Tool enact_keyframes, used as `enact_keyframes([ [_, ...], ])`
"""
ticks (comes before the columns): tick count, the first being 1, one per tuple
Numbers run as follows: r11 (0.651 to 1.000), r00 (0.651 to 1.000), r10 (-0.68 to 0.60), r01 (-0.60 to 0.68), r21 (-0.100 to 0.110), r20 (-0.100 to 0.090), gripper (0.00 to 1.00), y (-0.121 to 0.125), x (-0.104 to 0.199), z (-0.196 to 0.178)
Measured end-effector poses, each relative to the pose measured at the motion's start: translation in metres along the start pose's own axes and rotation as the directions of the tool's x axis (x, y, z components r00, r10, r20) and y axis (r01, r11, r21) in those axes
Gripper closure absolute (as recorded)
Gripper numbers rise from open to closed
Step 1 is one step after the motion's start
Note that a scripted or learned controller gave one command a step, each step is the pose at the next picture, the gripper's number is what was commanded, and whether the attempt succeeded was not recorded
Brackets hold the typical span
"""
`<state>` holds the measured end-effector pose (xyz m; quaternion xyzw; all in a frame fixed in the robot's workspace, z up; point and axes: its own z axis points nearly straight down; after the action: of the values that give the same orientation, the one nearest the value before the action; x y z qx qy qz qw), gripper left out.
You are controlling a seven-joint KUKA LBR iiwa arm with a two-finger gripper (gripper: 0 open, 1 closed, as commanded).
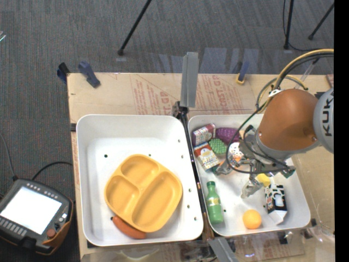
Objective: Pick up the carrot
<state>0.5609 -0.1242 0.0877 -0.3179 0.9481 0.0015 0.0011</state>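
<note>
1. Camera view, looking down at a slant: I see the tabletop (136,94) as bare plywood with red printed lettering, carrying two shallow white bins with rounded corners.
2. The left bin (98,130) holds a glossy yellow divided plate (143,192), a rounded square with three moulded compartments, sitting tilted toward the near edge.
3. The carrot (128,228) lies in the left bin, at its near wall, a smooth orange stub partly tucked under the plate's near rim.
4. The right bin (297,201) is cluttered: a green plastic bottle (214,202) with a yellow label lies along its left wall, a small round orange (251,219) sits near the front, and a white carton (276,202) with black patches rests at the right.
5. At the far end of that bin I make out a purple packet (203,134), a knobbly green piece (218,146) and a red-and-white box (206,157), packed close together.
6. The arm's domed orange band (287,119) hangs over the right bin, cables looping above it.
7. The pincer (252,188) points down into the right bin, well apart from the carrot; I cannot tell how it is set.
</note>
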Motion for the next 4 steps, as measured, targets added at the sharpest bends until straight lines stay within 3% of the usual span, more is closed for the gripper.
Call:
enact_keyframes([
  [1,0.859,0.859,0.511,-0.511,0.002,0.001,0.0,-0.004,-0.041,0.0],
  [2,0.861,0.861,0.509,-0.509,0.001,0.005,1.0,-0.003,-0.043,-0.011],
  [3,0.861,0.861,0.508,-0.508,0.001,0.004,0.0,-0.003,-0.043,-0.011],
  [4,0.803,0.803,0.596,-0.596,0.002,-0.003,0.0,0.027,0.014,0.001],
])
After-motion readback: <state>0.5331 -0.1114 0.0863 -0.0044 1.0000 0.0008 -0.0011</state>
